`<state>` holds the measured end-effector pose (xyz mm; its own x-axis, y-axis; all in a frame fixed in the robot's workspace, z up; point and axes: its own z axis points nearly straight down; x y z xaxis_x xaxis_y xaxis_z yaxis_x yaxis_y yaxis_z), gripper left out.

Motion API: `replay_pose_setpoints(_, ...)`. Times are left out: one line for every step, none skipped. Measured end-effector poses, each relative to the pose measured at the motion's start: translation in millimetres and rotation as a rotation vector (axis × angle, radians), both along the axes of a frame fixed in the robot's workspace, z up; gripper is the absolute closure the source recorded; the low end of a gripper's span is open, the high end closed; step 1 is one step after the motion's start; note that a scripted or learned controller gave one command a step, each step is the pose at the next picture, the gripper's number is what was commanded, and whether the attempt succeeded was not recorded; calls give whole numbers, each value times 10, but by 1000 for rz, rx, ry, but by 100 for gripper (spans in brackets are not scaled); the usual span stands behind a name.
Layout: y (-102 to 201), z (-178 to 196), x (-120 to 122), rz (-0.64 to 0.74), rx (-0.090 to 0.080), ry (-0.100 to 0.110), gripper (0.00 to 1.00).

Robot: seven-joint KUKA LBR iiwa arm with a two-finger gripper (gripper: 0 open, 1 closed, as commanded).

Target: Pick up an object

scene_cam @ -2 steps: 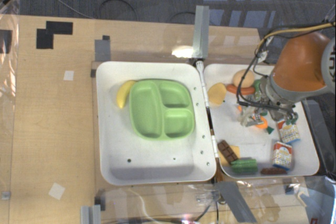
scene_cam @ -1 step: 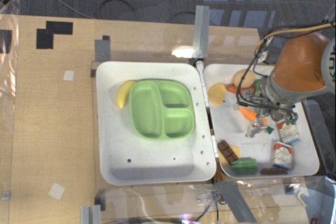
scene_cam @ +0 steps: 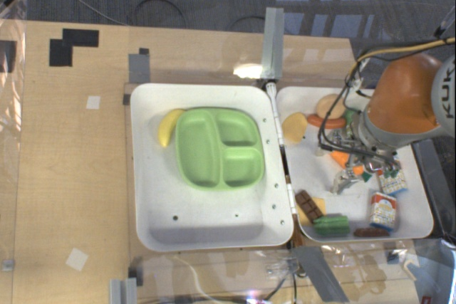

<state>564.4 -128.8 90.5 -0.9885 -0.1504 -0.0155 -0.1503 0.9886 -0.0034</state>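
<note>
My gripper [scene_cam: 347, 180] hangs low over the middle of the right bin [scene_cam: 420, 224], under the orange band of the arm [scene_cam: 402, 100]. Just beside it lies an orange carrot-like piece [scene_cam: 340, 158], partly hidden by the wrist. In the same bin lie a yellow round piece [scene_cam: 294, 126], a red sausage [scene_cam: 329, 122] in front of a tan bun [scene_cam: 330, 106], a brown chocolate bar [scene_cam: 307, 205], a green piece [scene_cam: 331, 224], two small cartons [scene_cam: 383, 211] [scene_cam: 392, 182] and a dark brown stick [scene_cam: 370, 231]. Nothing is visibly held.
The left bin [scene_cam: 206, 224] holds a green divided plate [scene_cam: 217, 147] with a yellow banana [scene_cam: 167, 127] at its left edge. A metal post [scene_cam: 273, 46] stands behind the wall between the bins. Cables [scene_cam: 399, 50] loop off the arm.
</note>
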Motion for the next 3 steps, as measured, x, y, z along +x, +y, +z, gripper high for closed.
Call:
replay_pose_setpoints(13,155,55,6,-2,-19,100)
replay_pose_setpoints(-511,1886,287,-2,-7,-11,100)
replay_pose_setpoints(-482,1803,268,1,-1,4,0)
